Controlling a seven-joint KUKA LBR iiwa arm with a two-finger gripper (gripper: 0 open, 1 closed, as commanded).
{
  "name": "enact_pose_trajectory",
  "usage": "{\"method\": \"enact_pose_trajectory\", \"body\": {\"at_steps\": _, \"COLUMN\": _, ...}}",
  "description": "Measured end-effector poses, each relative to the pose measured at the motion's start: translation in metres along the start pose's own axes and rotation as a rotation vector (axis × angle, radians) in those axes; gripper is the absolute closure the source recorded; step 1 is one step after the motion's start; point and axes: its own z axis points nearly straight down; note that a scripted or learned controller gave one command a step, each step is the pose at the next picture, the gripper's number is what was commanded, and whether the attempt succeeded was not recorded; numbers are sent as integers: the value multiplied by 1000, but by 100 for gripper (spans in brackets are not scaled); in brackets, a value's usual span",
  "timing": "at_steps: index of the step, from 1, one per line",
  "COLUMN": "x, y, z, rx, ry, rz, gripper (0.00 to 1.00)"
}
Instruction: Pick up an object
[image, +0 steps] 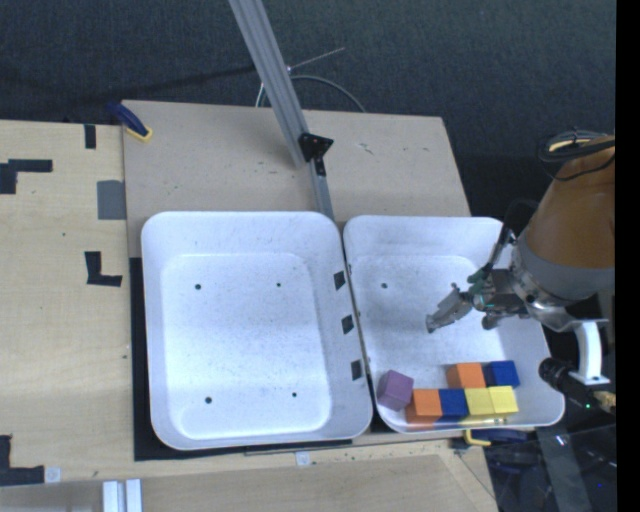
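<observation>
Several small blocks lie along the front of the right bin (420, 240): a purple block (396, 388) at the left, then orange blocks (427, 402) (466, 376), blue blocks (453, 401) (502, 373) and yellow blocks (491, 400). My gripper (447, 311) hangs over the middle of the right bin, above and behind the blocks, pointing left. Its fingers look slightly apart with nothing between them.
The left bin (240, 230) sits beside the right one, sharing a middle rim. A grey metal pole (280, 85) slants down from the top to the bins' back edge. The arm's orange band (575, 215) and wrist fill the right side.
</observation>
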Motion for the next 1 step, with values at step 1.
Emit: {"method": "enact_pose_trajectory", "body": {"at_steps": 1, "x": 13, "y": 4, "z": 63, "rx": 6, "ry": 0, "rz": 0, "gripper": 0}}
